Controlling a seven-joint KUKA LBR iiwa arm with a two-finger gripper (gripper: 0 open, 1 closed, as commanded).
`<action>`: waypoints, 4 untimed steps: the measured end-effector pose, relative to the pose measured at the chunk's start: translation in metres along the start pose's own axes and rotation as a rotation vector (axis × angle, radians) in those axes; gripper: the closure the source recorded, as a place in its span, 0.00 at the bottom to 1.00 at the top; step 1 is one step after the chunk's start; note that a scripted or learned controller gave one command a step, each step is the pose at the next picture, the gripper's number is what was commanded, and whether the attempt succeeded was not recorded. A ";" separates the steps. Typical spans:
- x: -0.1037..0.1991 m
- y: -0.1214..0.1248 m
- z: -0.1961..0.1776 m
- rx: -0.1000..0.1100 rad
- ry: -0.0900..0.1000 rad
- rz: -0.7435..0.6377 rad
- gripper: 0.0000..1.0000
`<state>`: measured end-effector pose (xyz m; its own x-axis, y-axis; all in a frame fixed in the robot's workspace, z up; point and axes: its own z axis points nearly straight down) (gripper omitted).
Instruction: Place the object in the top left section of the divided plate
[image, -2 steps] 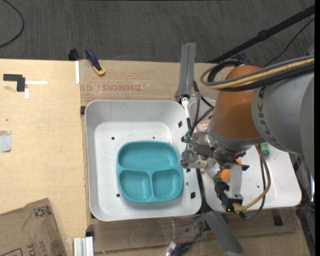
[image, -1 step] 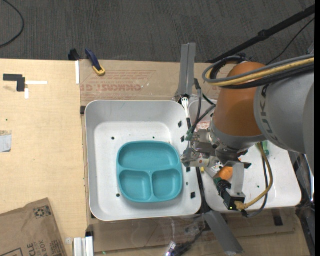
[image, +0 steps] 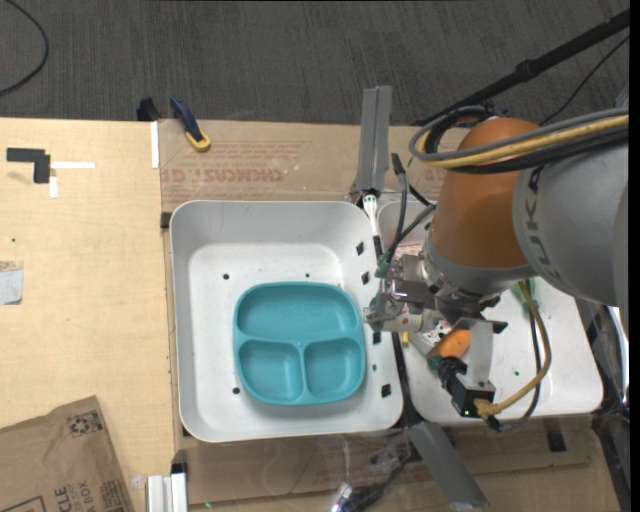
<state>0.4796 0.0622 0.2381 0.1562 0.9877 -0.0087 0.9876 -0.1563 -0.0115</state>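
teal divided plate (image: 300, 343) sits in the left white bin (image: 200, 300); the arm's claw (image: 440, 345) hangs over the right bin (image: 570, 390), at the plate's 3 o'clock; a small orange object (image: 454, 342) is right by it, can't tell if it's gripped

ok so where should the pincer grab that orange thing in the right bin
Only a small rounded part of the orange object shows under the wrist in the right bin. Best guess: come straight down and pinch across its narrow width; its full shape is hidden.
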 end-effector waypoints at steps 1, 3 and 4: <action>0.016 0.001 0.007 -0.007 0.005 -0.054 1.00; -0.006 -0.001 0.048 -0.007 0.006 -0.132 1.00; -0.006 -0.001 0.048 -0.008 0.006 -0.132 0.00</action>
<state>0.4772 0.0563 0.1903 0.0245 0.9997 -0.0015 0.9997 -0.0245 -0.0044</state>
